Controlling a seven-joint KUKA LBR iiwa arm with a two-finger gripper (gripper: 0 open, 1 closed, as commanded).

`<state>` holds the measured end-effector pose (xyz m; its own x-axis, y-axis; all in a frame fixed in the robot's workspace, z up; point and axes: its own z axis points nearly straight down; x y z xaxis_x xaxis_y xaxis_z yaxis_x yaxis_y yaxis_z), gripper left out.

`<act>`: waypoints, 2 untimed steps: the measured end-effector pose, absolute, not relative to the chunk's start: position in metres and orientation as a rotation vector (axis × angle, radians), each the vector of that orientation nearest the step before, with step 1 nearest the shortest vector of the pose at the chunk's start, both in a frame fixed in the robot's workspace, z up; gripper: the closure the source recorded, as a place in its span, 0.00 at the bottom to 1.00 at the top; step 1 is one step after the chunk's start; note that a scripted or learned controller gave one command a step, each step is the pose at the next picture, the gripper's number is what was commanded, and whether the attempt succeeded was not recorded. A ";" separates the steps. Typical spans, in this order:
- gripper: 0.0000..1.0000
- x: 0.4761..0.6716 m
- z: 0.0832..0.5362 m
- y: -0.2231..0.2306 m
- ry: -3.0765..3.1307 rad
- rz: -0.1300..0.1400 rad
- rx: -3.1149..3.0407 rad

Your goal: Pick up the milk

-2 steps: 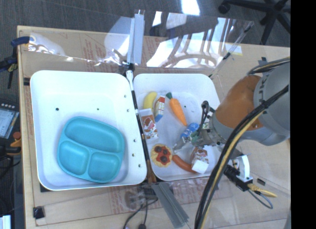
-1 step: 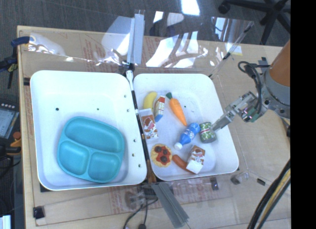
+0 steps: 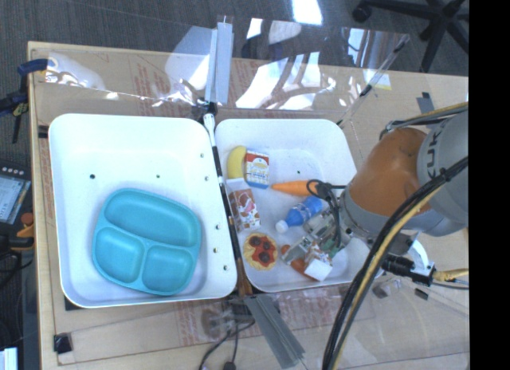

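Gripper (image 3: pixel 312 242) is down low in the right bin (image 3: pixel 335 141), near its front right part, among clutter; whether its jaws are open or closed I cannot tell, metal parts and small items overlap there. Nothing clearly sits between them. Just left of the gripper lies a blue bottle (image 3: pixel 301 214) with a white cap, tilted on its side. Below the gripper a small white and red item (image 3: pixel 316 268) sits by the bin's front rim, too blurred to name. Left of that, a pizza toy (image 3: pixel 260 250) lies flat on the bin floor. Above the bottle a carrot (image 3: pixel 290 187) lies sideways, its tip pointing left. Milk (image 3: pixel 256 169), a small white and red carton, is at the back left of the right bin, well apart from the gripper, touching or just beside a yellow banana (image 3: pixel 236 161) on its left. Another printed carton (image 3: pixel 245 208) lies along the left wall of the right bin, between the milk and the pizza toy. The arm (image 3: pixel 390 181), grey with the orange band, comes in from the right over the bin's right rim, black and yellow cables looped across it. Left bin (image 3: pixel 72 145) holds a blue tray (image 3: pixel 147 239) with three sections, toward its front. Both bins sit side by side on a bench (image 3: pixel 119 73) covered with shiny plastic film.
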<state>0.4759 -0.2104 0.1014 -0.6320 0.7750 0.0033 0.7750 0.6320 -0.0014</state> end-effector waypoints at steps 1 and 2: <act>1.00 0.476 0.110 -0.210 -2.835 -0.001 -1.341; 0.00 0.476 0.110 -0.210 -2.835 0.000 -1.341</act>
